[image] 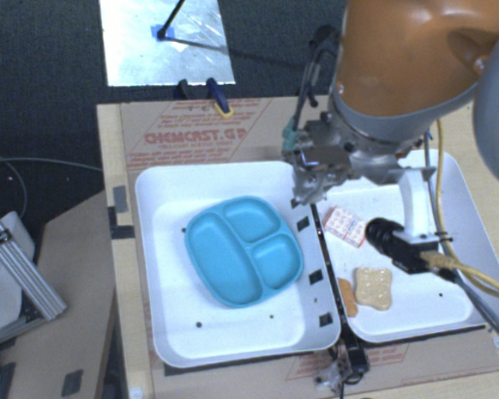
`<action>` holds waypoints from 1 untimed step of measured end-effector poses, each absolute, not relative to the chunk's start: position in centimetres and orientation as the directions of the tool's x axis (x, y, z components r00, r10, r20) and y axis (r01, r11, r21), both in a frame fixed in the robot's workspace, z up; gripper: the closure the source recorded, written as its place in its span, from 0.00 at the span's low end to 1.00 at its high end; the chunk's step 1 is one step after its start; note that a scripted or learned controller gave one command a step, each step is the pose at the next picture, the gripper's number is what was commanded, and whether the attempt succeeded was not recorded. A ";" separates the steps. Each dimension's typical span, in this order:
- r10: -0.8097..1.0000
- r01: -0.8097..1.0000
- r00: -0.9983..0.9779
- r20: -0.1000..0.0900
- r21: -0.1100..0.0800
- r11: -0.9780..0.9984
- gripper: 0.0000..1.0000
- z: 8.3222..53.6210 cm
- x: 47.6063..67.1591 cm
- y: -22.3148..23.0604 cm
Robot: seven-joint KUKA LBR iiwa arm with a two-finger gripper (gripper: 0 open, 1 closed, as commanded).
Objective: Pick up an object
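Note:
My gripper [310, 188] hangs over the back part of the divider between the two bins, under the big orange wrist band. A blue divided plate [242, 250] lies in the left bin [169, 330]. In the right bin [430, 313] a small red-and-white checkered packet [343, 225] lies just right of the gripper and a little nearer the front. A tan toast-shaped piece [373, 287] and a thin orange piece [346, 295] lie toward that bin's front left. I see nothing between the gripper and these things.
The bins rest on a cardboard sheet [194, 131]. A shiny foil square [166, 36] lies on the dark floor behind it. An aluminium frame [9, 256] stands at the far left.

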State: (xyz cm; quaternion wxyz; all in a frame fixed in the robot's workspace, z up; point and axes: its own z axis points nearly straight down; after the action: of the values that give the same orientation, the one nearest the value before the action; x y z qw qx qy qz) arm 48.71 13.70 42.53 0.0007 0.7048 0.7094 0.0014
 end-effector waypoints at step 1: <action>1.000 1.000 -0.012 0.001 0.005 0.012 1.00 43.6 48.8 13.7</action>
State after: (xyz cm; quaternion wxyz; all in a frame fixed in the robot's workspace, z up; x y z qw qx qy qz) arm 48.79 13.72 43.60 0.0014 0.7030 0.7112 0.0024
